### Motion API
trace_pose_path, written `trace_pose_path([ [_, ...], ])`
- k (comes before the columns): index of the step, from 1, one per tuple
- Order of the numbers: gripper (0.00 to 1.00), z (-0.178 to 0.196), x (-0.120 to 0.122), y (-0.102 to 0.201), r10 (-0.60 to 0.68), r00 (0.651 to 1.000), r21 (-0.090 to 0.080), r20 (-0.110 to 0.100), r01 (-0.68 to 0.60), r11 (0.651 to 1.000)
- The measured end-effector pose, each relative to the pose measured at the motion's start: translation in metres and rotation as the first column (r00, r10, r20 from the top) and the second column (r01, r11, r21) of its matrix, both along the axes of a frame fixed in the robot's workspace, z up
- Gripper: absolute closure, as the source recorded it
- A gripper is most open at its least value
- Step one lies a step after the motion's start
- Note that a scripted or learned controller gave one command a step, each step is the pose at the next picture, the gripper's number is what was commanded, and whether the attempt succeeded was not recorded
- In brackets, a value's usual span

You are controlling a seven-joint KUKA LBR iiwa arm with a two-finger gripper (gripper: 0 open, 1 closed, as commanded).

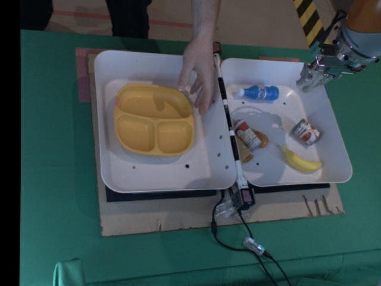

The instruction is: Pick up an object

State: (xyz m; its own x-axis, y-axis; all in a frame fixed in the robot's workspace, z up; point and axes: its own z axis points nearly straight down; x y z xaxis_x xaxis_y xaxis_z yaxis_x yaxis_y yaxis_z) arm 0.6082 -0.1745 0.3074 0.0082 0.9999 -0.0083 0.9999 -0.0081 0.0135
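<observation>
The right bin [333,139] holds a blue water bottle [258,92] lying near its back, a small red-and-white can [305,131] at the right, a yellow banana [301,161] at the front, and a red-labelled packet beside an orange piece [249,137] near the divider. My gripper [311,80] hangs over the bin's back right corner, above and to the right of the bottle. Nothing shows between its fingers.
The left bin [119,177] carries a yellow three-compartment plate [153,119]. A person's hand [198,70] reaches in from the back and rests at the plate's right edge by the divider [229,136]. Cables [244,231] trail off the front onto the green bench.
</observation>
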Motion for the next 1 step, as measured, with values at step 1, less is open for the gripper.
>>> trace_pose_path([
  [1, 0.0, -0.0003, 0.0, 0.0004, 0.001, 1.0, 0.0, -0.001, -0.001, 1.0],
])
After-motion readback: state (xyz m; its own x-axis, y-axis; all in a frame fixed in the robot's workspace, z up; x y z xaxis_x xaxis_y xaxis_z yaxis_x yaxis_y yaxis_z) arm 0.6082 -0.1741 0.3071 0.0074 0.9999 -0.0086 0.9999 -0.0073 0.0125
